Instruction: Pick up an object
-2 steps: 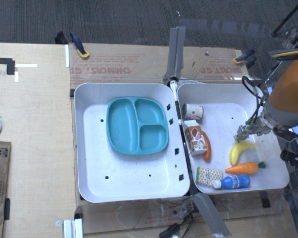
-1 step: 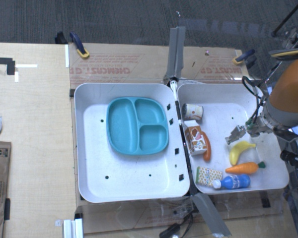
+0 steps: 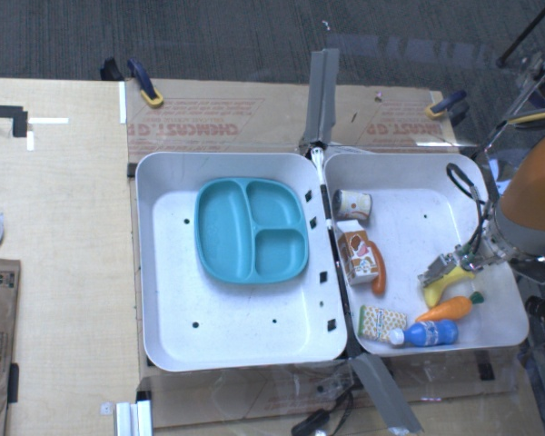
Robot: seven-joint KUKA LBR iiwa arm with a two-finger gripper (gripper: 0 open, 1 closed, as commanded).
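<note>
Gripper [image 3: 445, 267] low over banana [image 3: 447, 282]; finger state unclear. Banana looks light, smooth, curved; grab mid-body.

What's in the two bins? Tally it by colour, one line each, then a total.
Teal: 1, the divided plate
Yellow: 1, the banana
Orange: 1, the carrot
Blue: 1, the bottle
Brown and orange: 1, the snack packet
Pale: 2, the small can and the green-patterned packet
Total: 7

The hand [image 3: 443, 268] sits on the banana [image 3: 445, 284] in the right bin [image 3: 409, 175].
</note>
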